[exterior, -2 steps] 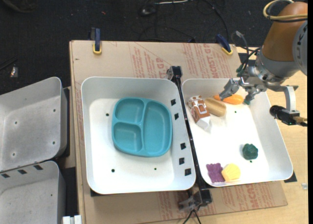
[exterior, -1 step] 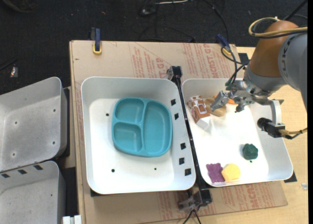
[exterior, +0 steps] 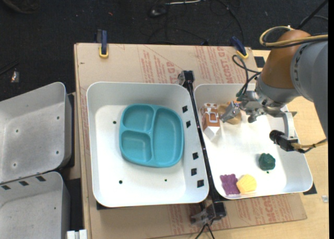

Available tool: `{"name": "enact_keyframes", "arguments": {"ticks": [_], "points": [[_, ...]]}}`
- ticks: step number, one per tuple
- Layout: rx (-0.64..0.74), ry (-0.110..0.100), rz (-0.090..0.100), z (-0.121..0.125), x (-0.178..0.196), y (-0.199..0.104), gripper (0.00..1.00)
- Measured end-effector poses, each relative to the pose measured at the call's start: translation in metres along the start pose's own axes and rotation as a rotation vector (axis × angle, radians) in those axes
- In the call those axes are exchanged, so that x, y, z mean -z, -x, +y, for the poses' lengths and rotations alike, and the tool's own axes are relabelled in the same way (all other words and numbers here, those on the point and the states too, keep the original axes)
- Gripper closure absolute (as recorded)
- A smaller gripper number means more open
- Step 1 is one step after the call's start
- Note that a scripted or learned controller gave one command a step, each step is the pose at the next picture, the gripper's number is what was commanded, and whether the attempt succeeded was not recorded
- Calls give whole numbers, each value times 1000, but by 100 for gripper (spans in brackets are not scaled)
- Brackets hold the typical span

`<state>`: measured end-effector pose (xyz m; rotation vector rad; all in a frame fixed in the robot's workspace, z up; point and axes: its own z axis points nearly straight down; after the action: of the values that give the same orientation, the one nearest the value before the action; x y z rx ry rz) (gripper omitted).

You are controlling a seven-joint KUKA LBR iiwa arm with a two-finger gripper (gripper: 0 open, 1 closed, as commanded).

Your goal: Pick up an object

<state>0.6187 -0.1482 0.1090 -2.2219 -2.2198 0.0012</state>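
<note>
We are viewing two white bins: the left bin (exterior: 99, 128) is holding one teal divided plate (exterior: 152, 135); the right bin (exterior: 292, 152) is holding four objects, an orange-and-white carton (exterior: 211, 118) lying near the divider, a green piece (exterior: 267, 162), a purple piece (exterior: 229, 183) and a yellow piece (exterior: 247, 183) touching it. The gripper (exterior: 233, 111) is hovering beside the carton; we cannot tell its state.

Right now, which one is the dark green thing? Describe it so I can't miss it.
Look in the right bin, toward its near right side. The dark green lump sits alone there, apart from the purple piece and yellow piece touching at the front edge.
</note>
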Motion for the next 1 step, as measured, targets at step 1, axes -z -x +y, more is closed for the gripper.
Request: {"name": "enact_keyframes", "arguments": {"ticks": [1], "points": [[0,4,-1,1,10,0,100]]}}
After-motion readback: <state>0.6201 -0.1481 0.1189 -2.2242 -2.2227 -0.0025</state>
